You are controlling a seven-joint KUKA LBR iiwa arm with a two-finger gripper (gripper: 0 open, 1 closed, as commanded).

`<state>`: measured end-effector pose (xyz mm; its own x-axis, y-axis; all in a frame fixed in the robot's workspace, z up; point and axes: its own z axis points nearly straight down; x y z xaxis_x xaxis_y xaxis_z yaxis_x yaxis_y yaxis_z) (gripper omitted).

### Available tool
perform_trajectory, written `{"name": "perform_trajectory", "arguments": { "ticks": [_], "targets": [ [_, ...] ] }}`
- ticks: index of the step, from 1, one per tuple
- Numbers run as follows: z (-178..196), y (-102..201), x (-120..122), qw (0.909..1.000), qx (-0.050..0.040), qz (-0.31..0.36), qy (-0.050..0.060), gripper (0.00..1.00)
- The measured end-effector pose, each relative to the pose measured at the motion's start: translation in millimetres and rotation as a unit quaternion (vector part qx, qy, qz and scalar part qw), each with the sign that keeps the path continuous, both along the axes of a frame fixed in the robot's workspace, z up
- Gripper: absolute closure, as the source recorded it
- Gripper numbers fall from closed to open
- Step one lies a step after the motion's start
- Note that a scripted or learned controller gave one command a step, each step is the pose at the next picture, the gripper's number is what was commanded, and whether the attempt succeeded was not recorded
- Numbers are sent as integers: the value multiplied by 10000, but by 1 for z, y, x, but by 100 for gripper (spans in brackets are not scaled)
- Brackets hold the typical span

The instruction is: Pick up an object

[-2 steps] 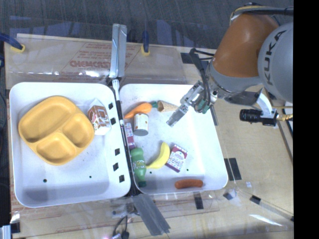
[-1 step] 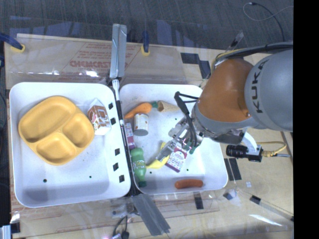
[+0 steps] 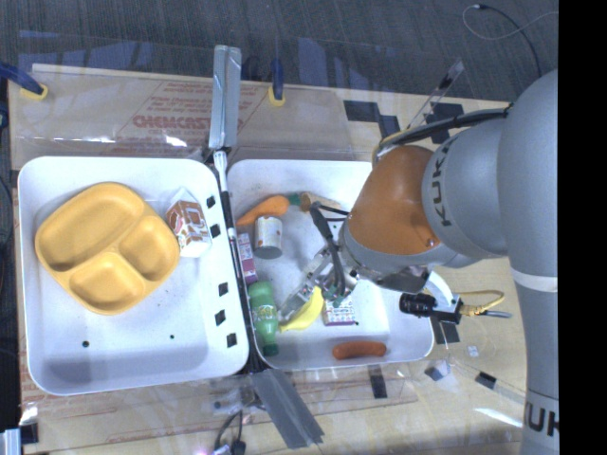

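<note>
The grey-and-orange arm (image 3: 417, 207) reaches into the right bin (image 3: 379, 173); its gripper (image 3: 321, 287) hangs low over the banana (image 3: 302, 313), fingers apparently spread narrowly with nothing between them; a green bottle (image 3: 263, 313) lies just left of the banana, a sausage (image 3: 359, 351) below-right, a carrot (image 3: 262, 210) above.
</note>
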<state>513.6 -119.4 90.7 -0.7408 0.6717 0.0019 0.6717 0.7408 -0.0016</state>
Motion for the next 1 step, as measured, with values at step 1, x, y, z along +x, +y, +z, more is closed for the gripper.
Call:
{"name": "perform_trajectory", "arguments": {
  "ticks": [1],
  "targets": [
    [3, -61, 62, 9985, -6, 548, -24, 0]
  ]
}}
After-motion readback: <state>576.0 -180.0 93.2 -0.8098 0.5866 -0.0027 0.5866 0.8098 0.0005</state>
